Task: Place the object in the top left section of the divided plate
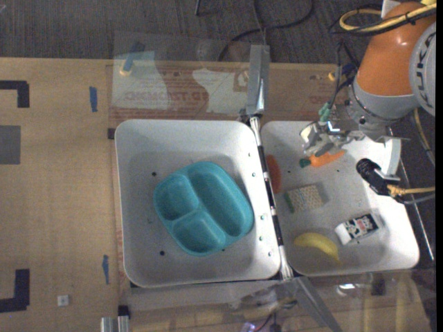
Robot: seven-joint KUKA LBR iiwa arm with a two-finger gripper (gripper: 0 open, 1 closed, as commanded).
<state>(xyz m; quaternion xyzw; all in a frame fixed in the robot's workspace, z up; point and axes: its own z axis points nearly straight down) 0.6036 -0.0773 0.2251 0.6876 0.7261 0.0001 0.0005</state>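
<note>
Task thing, our read: the toy carrot (327, 159), orange with a green tip, in the right bin (401, 254) at about 11 o'clock from that bin's centre. We can't be sure it's the target, as the task names no object, but it's the item nearest the claw (317, 138). It is well apart from the divided plate (202, 207), which lies teal and bare near the middle of the left bin (138, 144). The goal, the top left section (177, 198), sits at roughly 9 o'clock on the plate.

Risks from here:
- The carrot is thin and lies flat, so an off-centre pinch could roll it or squirt it out.
- A second orange piece (272, 173) lies at 9 o'clock from the carrot, against the bin wall. It is a lookalike, so the wrong one could get picked.
- The carry goes toward 9 o'clock over the raised rims between the bins. A low pass could clip them and drop the load.
- The plate sits rotated, so the release could land in the wrong section.

Claw: it hangs just at 11 o'clock of the carrot, close to it or maybe touching. We cannot tell whether it is clenched or released, and we see nothing clearly held.

Others: speckled pad (305, 198), banana (317, 245) and carton (358, 228), all toward 6 o'clock.
</note>
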